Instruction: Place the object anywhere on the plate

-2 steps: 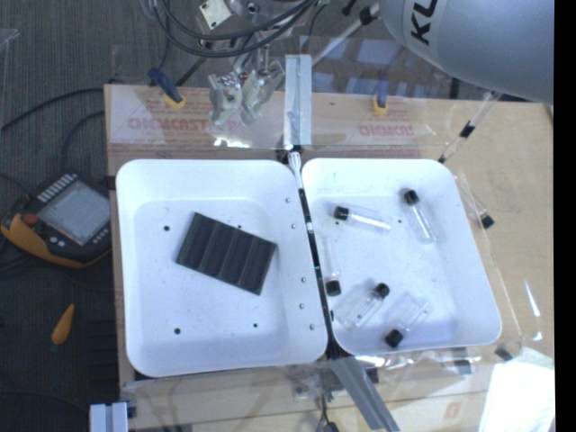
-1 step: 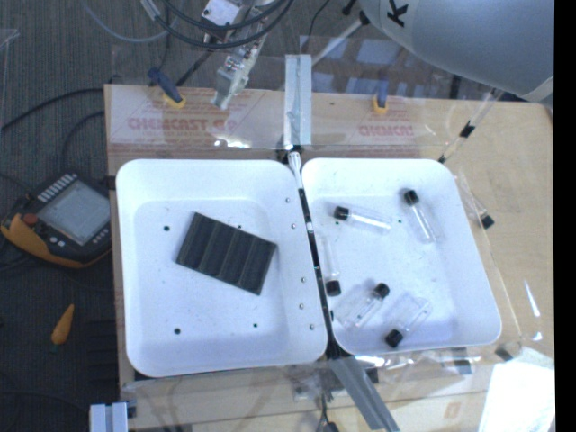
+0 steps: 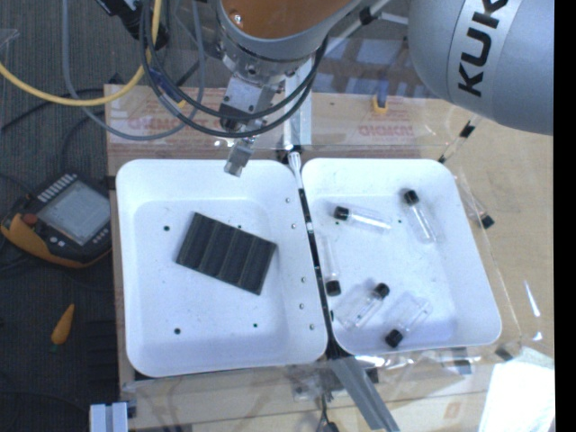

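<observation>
Vial (image 3: 363, 216) (clear, black cap)

Black capital letters spelling "KUKA" run up the grey casing of the robot arm (image 3: 490, 43) at upper right, the final letters cut off.

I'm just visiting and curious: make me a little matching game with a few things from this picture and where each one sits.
Things:
1. dark ribbed plate
2. clear vials with black caps
3. gripper
4. handheld control pad

Places:
A. on the floor mat left of the bins
B. in the right bin
C. over the far rim of the left bin
D. flat in the left bin

Pairs: 1-D, 2-B, 3-C, 4-A
</observation>
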Motion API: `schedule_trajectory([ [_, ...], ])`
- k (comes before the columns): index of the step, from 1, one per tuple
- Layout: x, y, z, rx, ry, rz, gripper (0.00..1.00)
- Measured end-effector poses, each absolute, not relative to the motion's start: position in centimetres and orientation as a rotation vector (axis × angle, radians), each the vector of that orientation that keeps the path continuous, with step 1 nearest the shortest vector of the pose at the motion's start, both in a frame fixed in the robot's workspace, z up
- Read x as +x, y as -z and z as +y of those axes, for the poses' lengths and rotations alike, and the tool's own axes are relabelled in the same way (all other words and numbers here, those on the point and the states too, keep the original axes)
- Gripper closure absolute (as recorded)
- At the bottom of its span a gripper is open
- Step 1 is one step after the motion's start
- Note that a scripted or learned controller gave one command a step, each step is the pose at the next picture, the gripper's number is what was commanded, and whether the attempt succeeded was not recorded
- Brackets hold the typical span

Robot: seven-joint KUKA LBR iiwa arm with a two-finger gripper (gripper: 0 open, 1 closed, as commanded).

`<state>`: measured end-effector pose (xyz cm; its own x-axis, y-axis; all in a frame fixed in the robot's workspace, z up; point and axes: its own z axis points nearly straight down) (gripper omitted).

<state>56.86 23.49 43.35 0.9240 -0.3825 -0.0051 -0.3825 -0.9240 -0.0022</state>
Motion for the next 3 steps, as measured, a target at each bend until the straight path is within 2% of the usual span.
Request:
schedule_trajectory([
  [1,63.3,-43.3,23.4,-3.120,-0.006,0.319,1.00],
  [2,66.8,-43.3,23.4,-3.066,-0.005,0.649,1.00],
  [3,66.8,-43.3,23.4,-3.119,-0.003,0.317,1.00],
])
